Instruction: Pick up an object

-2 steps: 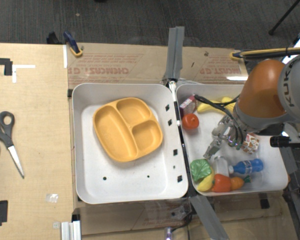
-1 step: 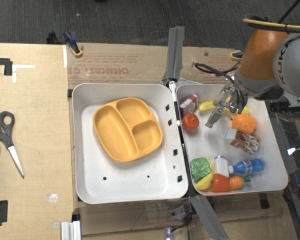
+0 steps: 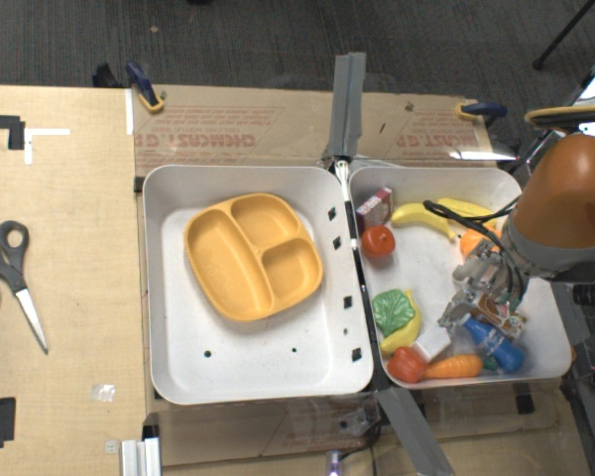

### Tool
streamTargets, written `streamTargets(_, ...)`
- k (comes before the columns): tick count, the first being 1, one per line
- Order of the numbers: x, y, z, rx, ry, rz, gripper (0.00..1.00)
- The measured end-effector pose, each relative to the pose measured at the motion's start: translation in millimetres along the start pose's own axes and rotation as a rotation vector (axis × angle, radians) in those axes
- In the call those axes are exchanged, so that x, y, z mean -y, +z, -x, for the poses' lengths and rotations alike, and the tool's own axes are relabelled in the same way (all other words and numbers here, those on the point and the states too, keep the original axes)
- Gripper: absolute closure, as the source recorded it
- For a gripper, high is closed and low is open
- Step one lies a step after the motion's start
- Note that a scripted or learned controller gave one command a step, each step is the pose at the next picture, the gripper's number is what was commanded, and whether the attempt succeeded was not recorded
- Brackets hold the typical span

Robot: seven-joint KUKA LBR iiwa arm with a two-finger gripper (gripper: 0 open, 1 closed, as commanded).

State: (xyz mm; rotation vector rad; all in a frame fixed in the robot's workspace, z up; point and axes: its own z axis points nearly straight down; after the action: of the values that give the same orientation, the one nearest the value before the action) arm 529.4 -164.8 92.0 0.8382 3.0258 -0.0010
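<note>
The right bin [image 3: 426, 181] holds several toy items: a yellow banana [image 3: 431, 214], a red tomato [image 3: 378, 242], a small dark red box [image 3: 374, 206], a green leafy vegetable [image 3: 394, 310], an orange carrot [image 3: 454, 367], a red piece [image 3: 407, 365] and a blue item [image 3: 501, 348]. My gripper [image 3: 468, 300] hangs low over the right part of this bin, just above the blue item and a white piece [image 3: 431, 343]. The orange-banded wrist [image 3: 565, 196] looms behind it.
The left bin [image 3: 169, 296] carries a yellow divided plate [image 3: 253, 256]. Scissors [image 3: 15, 271] lie on the wooden bench at the far left. A grey divider bar [image 3: 347, 107] runs between the bins at the back. Blue clamps [image 3: 144, 85] hold the cardboard sheet.
</note>
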Motion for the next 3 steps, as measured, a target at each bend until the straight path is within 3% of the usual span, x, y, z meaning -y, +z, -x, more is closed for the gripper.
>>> streamTargets(1, 40.3, -1.9, -31.8, 0.007, -0.101, 0.005, 0.00)
streamTargets(2, -12.9, -8.2, -5.6, 0.000, 0.053, 0.001, 0.00)
streamTargets(3, 25.6, 0.4, -41.2, -0.001, 0.165, 0.000, 0.00)
